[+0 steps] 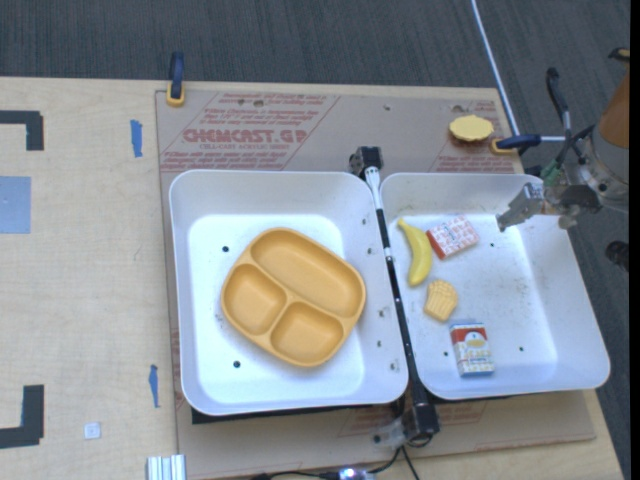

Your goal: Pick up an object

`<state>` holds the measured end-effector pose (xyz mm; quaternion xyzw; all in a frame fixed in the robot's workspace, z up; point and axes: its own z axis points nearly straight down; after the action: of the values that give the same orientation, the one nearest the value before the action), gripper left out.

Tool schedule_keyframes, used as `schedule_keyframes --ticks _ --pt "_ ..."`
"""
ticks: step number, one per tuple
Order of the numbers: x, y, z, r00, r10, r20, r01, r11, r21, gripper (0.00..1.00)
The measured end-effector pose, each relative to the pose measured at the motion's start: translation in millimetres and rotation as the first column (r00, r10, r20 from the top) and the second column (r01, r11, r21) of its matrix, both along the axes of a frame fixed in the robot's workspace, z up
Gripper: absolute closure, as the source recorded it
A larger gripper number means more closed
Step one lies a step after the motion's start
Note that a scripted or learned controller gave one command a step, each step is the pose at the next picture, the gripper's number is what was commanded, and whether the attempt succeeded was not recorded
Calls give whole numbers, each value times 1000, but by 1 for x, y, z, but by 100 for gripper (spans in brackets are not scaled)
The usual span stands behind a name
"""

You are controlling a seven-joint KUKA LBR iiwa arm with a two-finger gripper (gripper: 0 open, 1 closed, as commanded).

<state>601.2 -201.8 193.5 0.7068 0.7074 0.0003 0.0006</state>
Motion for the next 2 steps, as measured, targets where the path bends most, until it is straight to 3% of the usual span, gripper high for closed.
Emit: schedule_keyframes --ticks 1,2 --pt "-10 57 -108 1000 0 1 0 1000 0 0" --pt "-45 109 -108 1000 1 0 -1 1000 2 0"
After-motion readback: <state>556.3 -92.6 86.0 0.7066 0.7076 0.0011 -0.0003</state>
